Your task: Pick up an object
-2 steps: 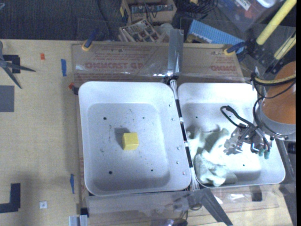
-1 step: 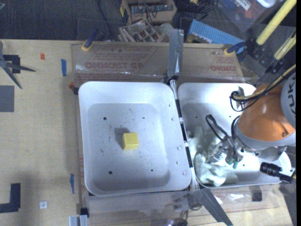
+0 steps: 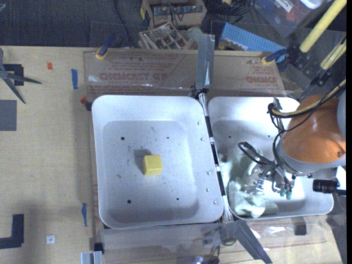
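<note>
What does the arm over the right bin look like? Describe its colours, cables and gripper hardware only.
The arm carries a broad orange band above the wrist, with grey housing at the edge. Black cables loop along it. The gripper is a small metallic assembly with dark wiring and teal-coloured bits.

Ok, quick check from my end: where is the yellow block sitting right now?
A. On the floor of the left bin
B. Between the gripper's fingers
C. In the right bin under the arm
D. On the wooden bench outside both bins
A. The yellow block lies alone near the middle of the left bin, well apart from the gripper, which is over the right bin near a pale crumpled item.
</note>
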Available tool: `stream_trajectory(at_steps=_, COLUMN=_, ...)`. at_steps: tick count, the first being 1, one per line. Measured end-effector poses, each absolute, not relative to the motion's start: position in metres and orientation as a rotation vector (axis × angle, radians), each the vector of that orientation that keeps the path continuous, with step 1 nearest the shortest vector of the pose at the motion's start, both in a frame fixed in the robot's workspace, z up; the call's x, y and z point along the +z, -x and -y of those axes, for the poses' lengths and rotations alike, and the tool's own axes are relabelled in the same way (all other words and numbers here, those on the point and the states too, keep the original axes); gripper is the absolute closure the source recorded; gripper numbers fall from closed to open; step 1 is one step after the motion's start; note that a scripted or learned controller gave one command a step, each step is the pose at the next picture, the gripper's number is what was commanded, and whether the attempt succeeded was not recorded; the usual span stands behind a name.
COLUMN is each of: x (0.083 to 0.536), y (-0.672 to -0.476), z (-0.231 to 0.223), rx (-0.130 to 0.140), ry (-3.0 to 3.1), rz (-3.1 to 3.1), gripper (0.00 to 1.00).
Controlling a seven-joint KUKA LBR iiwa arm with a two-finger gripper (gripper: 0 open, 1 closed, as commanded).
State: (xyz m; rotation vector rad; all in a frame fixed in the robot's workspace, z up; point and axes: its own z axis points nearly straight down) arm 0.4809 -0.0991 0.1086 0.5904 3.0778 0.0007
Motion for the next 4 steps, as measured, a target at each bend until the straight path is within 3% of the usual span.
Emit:
stream_trajectory(at_steps=1, x=0.185, y=-0.481, z=0.083, rx=0.001, ry=0.052, rz=-3.133, gripper=1.00)
stream_trajectory(at_steps=2, x=0.185, y=-0.497, z=0.079, rx=0.001, ry=-0.484, rz=-3.096, gripper=1.00)
stream_trajectory(at_steps=3, x=0.215, y=-0.485, z=0.096, rx=0.001, ry=-1.262, rz=-2.870, gripper=1.00)
stream_trajectory(at_steps=4, x=0.111, y=-0.479, z=0.099, rx=0.000, ry=-1.845, rz=-2.543, gripper=1.00)
